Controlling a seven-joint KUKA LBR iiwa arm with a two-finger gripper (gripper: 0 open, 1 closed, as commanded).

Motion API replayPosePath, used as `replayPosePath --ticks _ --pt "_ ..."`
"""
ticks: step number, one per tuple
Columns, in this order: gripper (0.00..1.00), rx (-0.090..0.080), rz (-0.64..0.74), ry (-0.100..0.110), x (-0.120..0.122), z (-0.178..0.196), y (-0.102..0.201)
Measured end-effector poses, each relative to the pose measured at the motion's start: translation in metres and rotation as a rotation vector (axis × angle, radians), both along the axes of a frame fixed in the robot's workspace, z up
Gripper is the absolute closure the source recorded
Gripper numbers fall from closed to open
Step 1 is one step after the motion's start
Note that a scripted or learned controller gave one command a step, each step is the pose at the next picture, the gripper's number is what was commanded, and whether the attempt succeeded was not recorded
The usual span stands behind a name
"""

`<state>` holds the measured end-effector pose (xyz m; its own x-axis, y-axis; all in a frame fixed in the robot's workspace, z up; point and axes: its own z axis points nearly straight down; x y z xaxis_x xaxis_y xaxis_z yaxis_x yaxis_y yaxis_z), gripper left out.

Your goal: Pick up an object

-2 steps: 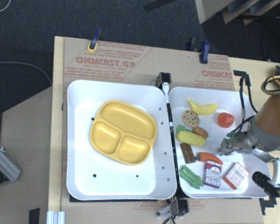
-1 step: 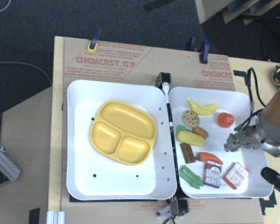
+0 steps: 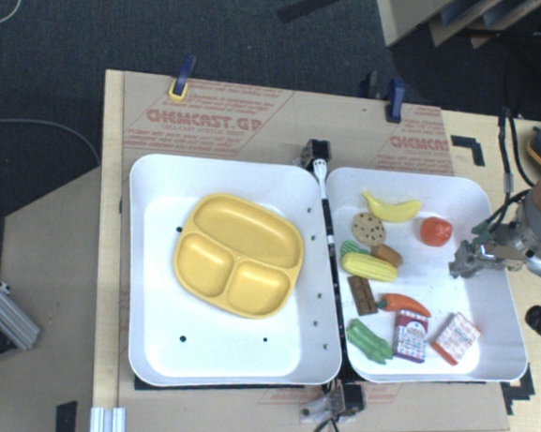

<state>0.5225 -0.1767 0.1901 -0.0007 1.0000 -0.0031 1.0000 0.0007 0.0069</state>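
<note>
Grey gripper [image 3: 469, 259] over right bin [image 3: 503, 306], near red tomato [image 3: 436, 231]; finger state impossible to tell.

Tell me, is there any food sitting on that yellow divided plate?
No. The yellow divided plate lies bare in the left bin; the toy foods, like the banana, lie in the right bin.

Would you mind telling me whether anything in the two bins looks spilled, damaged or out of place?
Nothing stands out. The yellow divided plate lies flat, slightly askew, in the left bin; the toy foods lie scattered but intact inside the right bin.
</note>
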Motion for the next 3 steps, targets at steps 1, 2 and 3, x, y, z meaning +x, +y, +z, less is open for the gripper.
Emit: replayPosePath --ticks 1,2,3 --pt "1.0 0.0 0.001 0.001 0.001 0.037 0.0" --pt "1.0 0.006 0.005 0.007 -0.005 0.047 0.052" --pt "1.0 0.006 0.005 0.01 -0.021 0.046 0.099"
